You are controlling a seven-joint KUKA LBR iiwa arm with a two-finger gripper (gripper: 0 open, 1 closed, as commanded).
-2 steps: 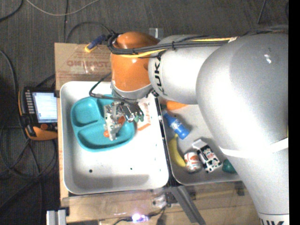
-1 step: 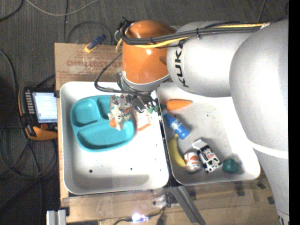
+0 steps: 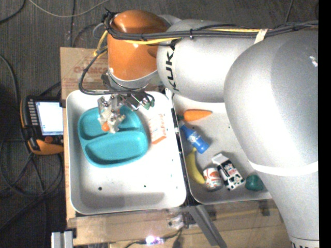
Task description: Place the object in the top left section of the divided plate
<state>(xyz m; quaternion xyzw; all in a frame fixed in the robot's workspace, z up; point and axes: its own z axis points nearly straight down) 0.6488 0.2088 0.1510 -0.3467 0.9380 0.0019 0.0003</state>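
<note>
A teal divided plate (image 3: pixel 121 146) lies in the left bin (image 3: pixel 124 190). It has two smaller sections along its upper side and one long section below. My gripper (image 3: pixel 110 117) hangs under the orange wrist band, over the plate's upper left section (image 3: pixel 90 124). A small orange object (image 3: pixel 106 126) shows right at the gripper's tip, over that section. Whether it is held or resting on the plate is unclear.
A white and orange packet (image 3: pixel 157 127) lies beside the plate's right edge. The right bin (image 3: pixel 227 198) holds a carrot (image 3: pixel 197 114), a blue bottle (image 3: pixel 195 139), a banana (image 3: pixel 194 170), a can (image 3: pixel 211 178), a small carton (image 3: pixel 229 173) and a green item (image 3: pixel 253 182). The arm covers that bin's upper right.
</note>
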